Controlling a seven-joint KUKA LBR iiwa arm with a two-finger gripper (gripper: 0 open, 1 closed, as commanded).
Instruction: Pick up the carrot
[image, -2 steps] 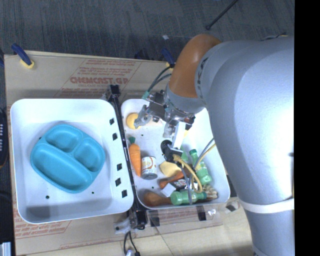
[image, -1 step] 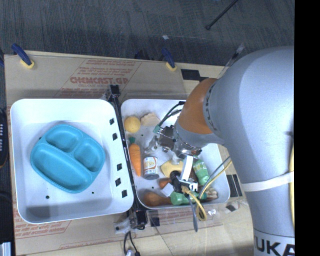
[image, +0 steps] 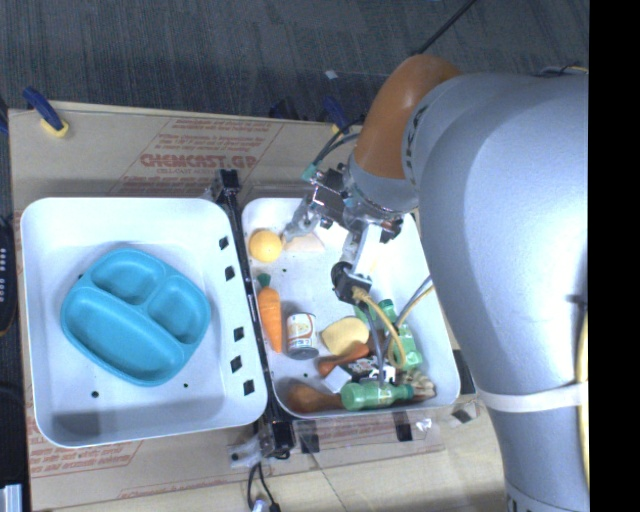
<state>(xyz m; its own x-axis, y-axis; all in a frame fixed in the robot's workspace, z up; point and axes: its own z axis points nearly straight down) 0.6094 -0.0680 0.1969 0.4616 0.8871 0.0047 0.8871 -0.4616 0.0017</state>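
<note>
Over the far end of the right-hand white bin (image: 312, 282) in the camera view, I am hanging my end effector (image: 302, 226), my grey arm reaching in from the view's right. Nothing is showing in its grasp, and I cannot tell whether it is standing wide or narrow. A round yellow fruit (image: 265, 245) is lying just beside it, toward the view's left and against the bin's dividing wall.

The carrot (image: 270, 318) is lying apart from my end effector, below it in the view and a little to the left. It is stretching along the bin's left wall, its green top pointing up toward the yellow fruit. A small can (image: 301, 335) is standing just right of the carrot, and a pale yellow lump (image: 345, 334) is sitting right of that. Further down from my end effector, near the bin's bottom edge, a green bottle (image: 376, 397) is lying on its side with a brown piece (image: 303, 398) to its left.

Well to the left of my end effector, the other white bin (image: 45, 240) is holding a blue divided plate (image: 135, 315). Both bins are resting on the bench (image: 190, 150).
</note>
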